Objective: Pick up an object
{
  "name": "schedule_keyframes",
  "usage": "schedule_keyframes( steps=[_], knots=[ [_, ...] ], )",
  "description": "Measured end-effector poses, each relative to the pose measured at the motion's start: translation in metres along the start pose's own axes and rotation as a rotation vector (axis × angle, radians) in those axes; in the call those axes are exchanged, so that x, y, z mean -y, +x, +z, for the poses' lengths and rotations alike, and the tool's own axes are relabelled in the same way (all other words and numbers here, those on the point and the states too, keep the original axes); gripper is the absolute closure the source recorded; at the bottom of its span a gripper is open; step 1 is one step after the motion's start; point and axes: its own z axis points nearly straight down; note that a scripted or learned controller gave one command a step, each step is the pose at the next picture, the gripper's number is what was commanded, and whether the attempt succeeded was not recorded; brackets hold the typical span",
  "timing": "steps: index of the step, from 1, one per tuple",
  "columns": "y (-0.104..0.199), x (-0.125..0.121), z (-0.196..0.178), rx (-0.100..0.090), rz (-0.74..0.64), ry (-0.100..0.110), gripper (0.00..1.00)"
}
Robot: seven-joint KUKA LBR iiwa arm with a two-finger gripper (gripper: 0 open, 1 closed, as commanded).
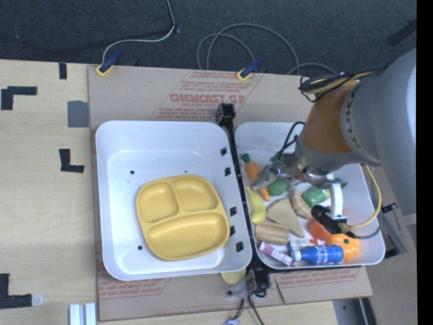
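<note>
Your gripper [279, 175] sits low in the right bin [369, 249], over the heap of small toys [298, 225] at its left side; you cannot tell its jaw state from here. In the left bin [111, 141] lies a yellow divided plate [183, 215].

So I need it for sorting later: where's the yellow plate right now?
The yellow plate lies in the left bin, across the divider from the toys in the right bin.

tray [183, 217] in L bin [115, 147], toys [298, 222] in R bin [260, 135]
</note>
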Motion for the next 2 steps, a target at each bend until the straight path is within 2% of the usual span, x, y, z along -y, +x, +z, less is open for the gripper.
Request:
schedule_keyframes(
  steps=[1, 2],
  knots=[
    [0.001, -0.001, -0.011, 0.000, -0.001, -0.001, 1.00],
    [0.060, 0.046, -0.103, -0.006, -0.005, 0.005, 1.00]
  ],
)
